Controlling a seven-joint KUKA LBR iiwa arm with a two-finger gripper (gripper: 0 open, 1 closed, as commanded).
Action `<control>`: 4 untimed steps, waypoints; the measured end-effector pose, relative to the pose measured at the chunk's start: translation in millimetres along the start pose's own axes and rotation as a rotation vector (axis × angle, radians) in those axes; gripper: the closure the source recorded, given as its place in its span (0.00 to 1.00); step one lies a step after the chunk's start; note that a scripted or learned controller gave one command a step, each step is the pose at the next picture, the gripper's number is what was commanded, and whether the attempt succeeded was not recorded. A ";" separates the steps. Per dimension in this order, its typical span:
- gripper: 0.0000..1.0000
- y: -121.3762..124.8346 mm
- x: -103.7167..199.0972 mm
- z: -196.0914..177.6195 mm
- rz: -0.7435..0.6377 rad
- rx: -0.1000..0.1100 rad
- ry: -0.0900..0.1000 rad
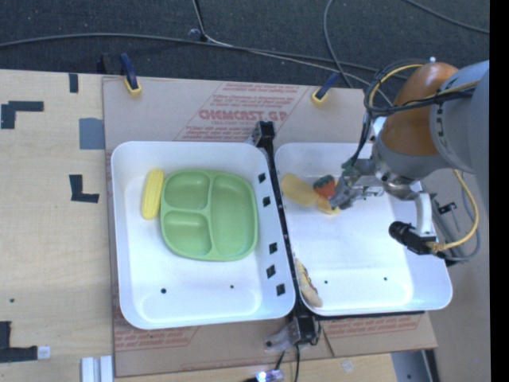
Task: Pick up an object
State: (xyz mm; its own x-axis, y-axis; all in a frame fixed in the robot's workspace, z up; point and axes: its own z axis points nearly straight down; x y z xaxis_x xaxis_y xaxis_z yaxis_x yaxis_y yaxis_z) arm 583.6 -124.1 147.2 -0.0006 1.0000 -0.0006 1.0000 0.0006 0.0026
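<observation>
Two white bins (127,237), one green tray (209,215), one corn cob (152,193)

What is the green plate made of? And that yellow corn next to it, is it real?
The green plate looks like plastic: one even colour, smooth moulded compartments, a soft sheen. The yellow corn beside it in the left bin is probably a plastic or rubber toy, since its colour is flat and uniform, though the view is too coarse to be sure.
</observation>
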 end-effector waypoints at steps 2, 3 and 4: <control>1.00 3.1 -6.0 -126.5 0.000 -0.003 -0.001; 1.00 -3.1 40.4 -127.0 -0.004 0.004 0.001; 1.00 -16.2 82.9 -114.2 -0.004 0.005 0.001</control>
State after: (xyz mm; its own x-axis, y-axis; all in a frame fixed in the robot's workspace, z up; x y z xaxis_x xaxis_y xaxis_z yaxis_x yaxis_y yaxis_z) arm 567.1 -41.2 261.3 -0.0048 1.0000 0.0007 1.0000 0.0048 -0.0023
